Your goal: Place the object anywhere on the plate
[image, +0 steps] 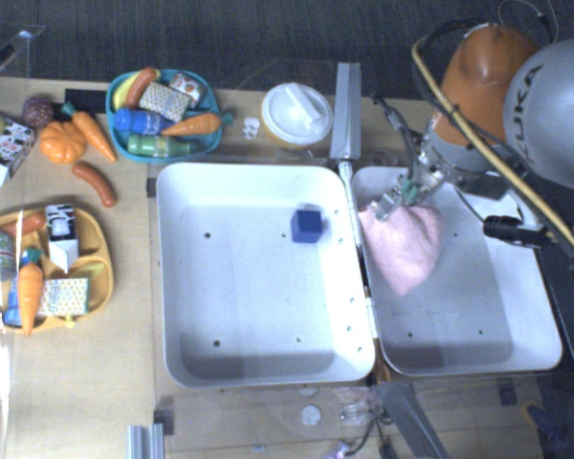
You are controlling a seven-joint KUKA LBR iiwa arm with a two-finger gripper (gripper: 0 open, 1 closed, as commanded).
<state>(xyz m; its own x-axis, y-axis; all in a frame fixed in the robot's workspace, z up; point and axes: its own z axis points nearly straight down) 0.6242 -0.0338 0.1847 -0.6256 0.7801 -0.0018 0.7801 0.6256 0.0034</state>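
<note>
A bench set with two shallow white bins was pictured from above as a KUKA arm worked toward placing an object on a plate. At far left, clutter unrelated to the job lay on the wooden bench top (124, 285): a yellow dish of toy groceries (43, 271), a toy pumpkin (60, 142), and a blue bowl (165, 115) heaped with play vegetables and small cartons. The left bin (201, 352) held a small blue cube (307, 225), which sat alone on the white floor toward the bin's upper right, well apart from the arm and from any plate; it appeared to be the object to be moved, and it had not been picked up. Behind the bins stood a round white-lidded container (298, 115). In the right bin (478, 342), a pale pink plate (406, 242) lay near the dividing wall with nothing on it. The gripper (400, 200) hung over the plate's upper edge, just beside or perhaps touching it, and at this slant and size it could not be told how far apart its fingers stood or whether anything was between them. The grey arm (550, 103), with its orange band, reached in from the right. As pictured, the placing remained wholly to be done.
</note>
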